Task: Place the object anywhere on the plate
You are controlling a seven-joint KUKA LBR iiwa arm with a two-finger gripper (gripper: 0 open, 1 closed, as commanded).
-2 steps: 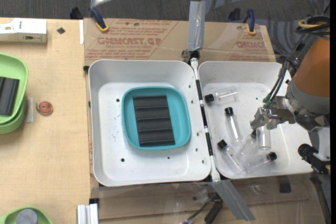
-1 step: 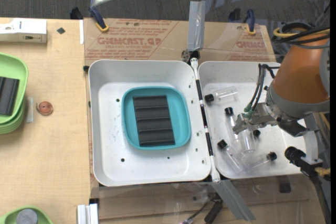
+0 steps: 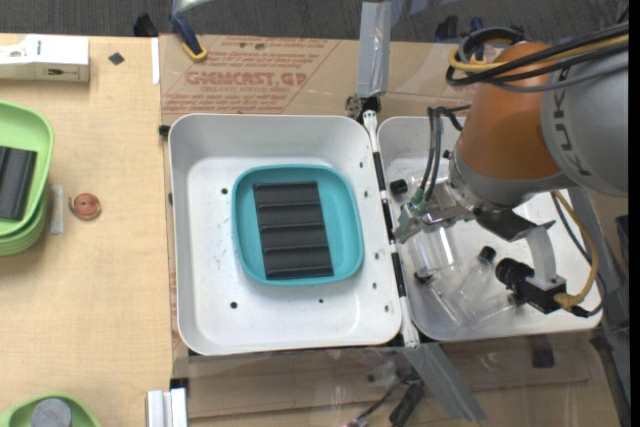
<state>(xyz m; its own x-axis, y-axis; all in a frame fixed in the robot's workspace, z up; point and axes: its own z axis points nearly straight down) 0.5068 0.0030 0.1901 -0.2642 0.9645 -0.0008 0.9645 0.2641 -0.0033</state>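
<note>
Grey arm (image 3: 590, 130), orange band, yellow cables

White for both bins, left bin (image 3: 200, 315) and right bin (image 3: 425, 315). Teal for the plate (image 3: 245, 235), with a dark charcoal ribbed object (image 3: 292, 229) on it, striped by lengthwise ridges. Orange band (image 3: 505, 130) above grey on the arm (image 3: 600, 130). Pale wood grain across the bench (image 3: 90, 315). Brown cardboard (image 3: 250, 75) printed with red lettering. Lime green on the tray (image 3: 30, 130) at far left.
</note>
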